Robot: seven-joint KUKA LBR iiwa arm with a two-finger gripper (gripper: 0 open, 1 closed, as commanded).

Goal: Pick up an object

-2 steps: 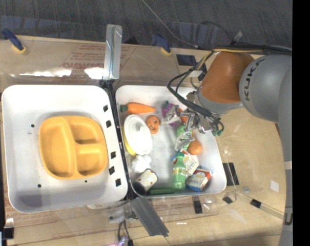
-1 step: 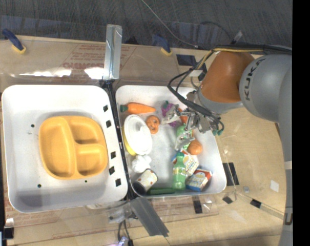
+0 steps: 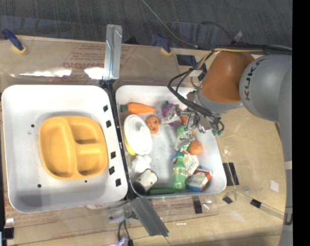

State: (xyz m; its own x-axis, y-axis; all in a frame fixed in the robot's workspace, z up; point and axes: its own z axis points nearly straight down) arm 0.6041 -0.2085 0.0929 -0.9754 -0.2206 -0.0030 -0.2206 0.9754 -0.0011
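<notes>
So the gripper [image 3: 193,123] is down inside the right bin [image 3: 216,152], toward its far right corner, hanging over the clutter; can't tell how the jaws stand, the wrist and cables cover too much from this angle; nothing visibly caught in them either, so I'd call the pick not done yet. No single target is named; the likeliest candidates are what sits right under it: a green bottle [image 3: 182,135] just beside the fingers and a small orange ball [image 3: 195,148] near the right wall. Rest of that bin is packed: a carrot [image 3: 141,108] along the far edge, a white bowl [image 3: 138,134] against the left wall, juice cartons [image 3: 198,180] in the near right corner. Everything's jammed together, which is probably why the arm comes straight down rather than from the side. The left bin [image 3: 16,111] just holds a yellow divided tray [image 3: 73,146] in the middle, well apart from the action.
</notes>
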